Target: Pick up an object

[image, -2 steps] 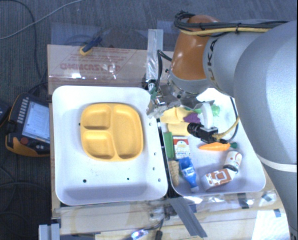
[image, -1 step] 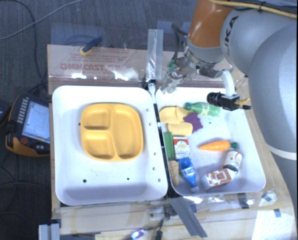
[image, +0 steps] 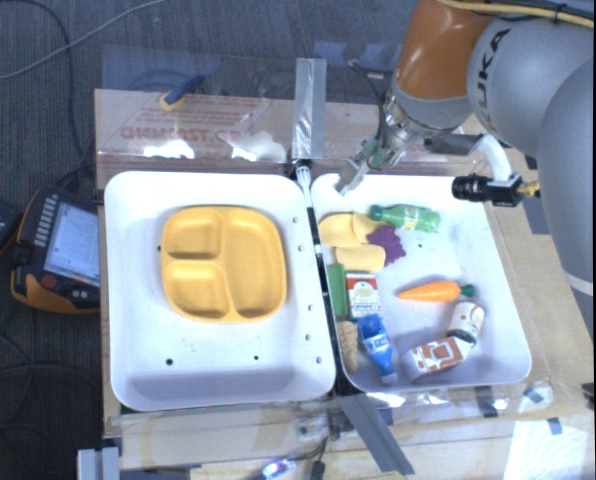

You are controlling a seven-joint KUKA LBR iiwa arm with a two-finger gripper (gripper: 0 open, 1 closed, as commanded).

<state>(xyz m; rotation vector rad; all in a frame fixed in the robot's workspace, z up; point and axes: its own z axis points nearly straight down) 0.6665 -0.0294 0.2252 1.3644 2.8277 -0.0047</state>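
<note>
Bins sit side by side on the tabletop [image: 538, 268]. In the right white bin [image: 503, 303], nearest of all at about 6 o'clock, lie a small brown and white carton [image: 437, 356] and a blue packet [image: 376, 344]. Just past the carton is a little white and brown bottle [image: 467, 320]. An orange toy carrot [image: 430, 291] lies near the middle. At 9 o'clock a red and white box [image: 362, 294] rests by a long green stick [image: 336, 289]. Farther back come a pale yellow block [image: 360, 258], a purple bunch of toy grapes [image: 385, 242], a round yellow piece [image: 340, 230] and a green plastic bottle [image: 405, 217] lying on its side at 12 o'clock.

The left white bin [image: 138, 348] holds a yellow tray with three parts [image: 222, 262].

Farthest back, the gripper [image: 352, 176] hangs over the right bin's 11 o'clock corner. I cannot tell how wide it is, and nothing is in it.
</note>
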